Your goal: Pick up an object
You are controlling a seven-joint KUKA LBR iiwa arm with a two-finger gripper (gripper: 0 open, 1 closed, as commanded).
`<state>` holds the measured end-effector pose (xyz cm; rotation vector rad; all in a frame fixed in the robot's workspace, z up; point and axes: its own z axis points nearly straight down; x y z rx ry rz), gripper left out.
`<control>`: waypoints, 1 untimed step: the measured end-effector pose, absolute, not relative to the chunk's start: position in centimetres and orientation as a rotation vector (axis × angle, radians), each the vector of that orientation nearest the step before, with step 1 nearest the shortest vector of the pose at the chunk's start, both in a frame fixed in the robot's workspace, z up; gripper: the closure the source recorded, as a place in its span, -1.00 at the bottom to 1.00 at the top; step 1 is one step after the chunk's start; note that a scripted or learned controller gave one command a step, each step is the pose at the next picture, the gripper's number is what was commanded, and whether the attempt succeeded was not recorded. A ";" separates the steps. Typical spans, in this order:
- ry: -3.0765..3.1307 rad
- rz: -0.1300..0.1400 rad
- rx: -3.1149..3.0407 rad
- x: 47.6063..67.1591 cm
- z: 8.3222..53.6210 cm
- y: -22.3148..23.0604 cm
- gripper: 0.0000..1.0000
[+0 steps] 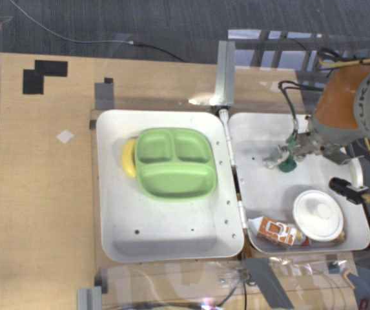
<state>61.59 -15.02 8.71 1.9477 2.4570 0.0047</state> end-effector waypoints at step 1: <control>2.453 0.012 1.940 61.9 10.0 -14.9 1.00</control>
